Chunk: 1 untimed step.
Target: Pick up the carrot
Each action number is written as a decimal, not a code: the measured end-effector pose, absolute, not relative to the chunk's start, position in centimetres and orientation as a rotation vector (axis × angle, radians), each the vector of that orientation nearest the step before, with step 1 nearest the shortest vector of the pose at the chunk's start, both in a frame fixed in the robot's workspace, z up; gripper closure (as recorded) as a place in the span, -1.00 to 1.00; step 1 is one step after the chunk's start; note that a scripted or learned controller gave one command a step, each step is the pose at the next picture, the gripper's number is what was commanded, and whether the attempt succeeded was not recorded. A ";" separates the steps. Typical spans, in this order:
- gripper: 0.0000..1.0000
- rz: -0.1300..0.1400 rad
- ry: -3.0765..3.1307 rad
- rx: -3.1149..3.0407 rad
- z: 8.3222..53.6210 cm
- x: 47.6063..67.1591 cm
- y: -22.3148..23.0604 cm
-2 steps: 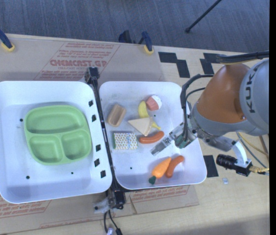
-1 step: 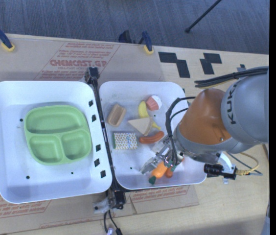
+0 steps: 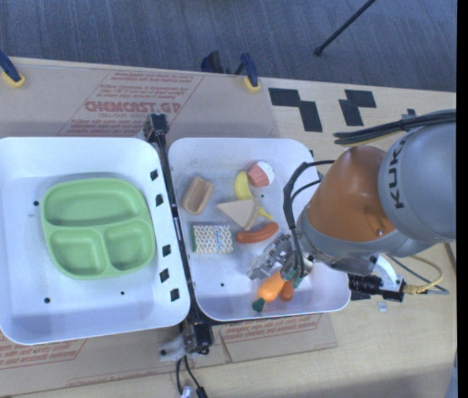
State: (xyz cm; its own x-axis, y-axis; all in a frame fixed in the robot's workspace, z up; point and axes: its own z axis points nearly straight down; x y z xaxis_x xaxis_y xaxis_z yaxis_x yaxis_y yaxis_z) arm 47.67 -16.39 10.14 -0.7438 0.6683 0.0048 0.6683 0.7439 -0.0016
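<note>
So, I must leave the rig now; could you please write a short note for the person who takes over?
Gripper: low in the right bin, directly at the carrot; a grasp cannot be confirmed.
Carrot: near the right bin's front edge, orange with a green end, apparently not lifted.
Other toy food in that bin: sausage, banana, bread. Green divided plate lies in the left bin.
Done: approach to the carrot.
Left: confirm the grip, then lift.

A green tray [image 3: 97, 237] lies in the left bin [image 3: 2, 222], well left of the hand [image 3: 282, 264]. In the right bin [image 3: 217, 301], up-left of the hand: sausage [image 3: 256, 235] nearest, wedge [image 3: 238, 212], banana [image 3: 243, 185], cupcake [image 3: 259, 173], bread [image 3: 197, 195], patterned block [image 3: 212, 239].
</note>
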 end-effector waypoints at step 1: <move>1.00 0.000 -2.903 -1.200 19.5 48.6 -11.6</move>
